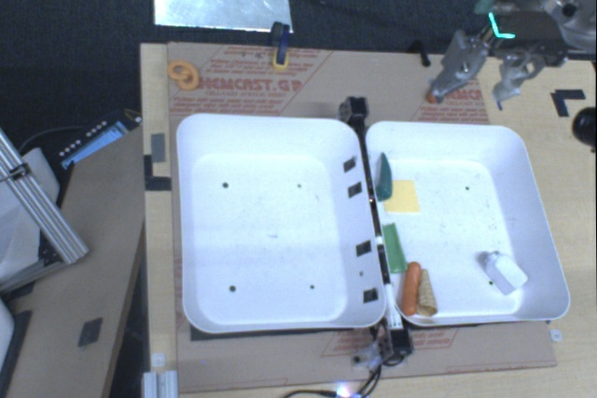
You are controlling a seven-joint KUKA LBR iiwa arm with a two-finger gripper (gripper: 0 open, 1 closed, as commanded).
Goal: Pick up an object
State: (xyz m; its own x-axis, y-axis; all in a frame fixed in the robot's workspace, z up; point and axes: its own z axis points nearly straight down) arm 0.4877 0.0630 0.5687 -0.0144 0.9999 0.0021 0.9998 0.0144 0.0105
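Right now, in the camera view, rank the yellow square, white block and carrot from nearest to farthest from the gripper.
From the gripper, above the right bin's far edge:
1. Yellow square, near the divider.
2. White block, right side.
3. Carrot, near corner by the divider.

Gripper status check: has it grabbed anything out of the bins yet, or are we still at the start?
Done: nothing visibly. The gripper hangs open above the bench beyond the right bin, with nothing between its fingers. In hand: no object. Left: the whole pick. The yellow square, green strip, carrot and white block all lie in that bin.
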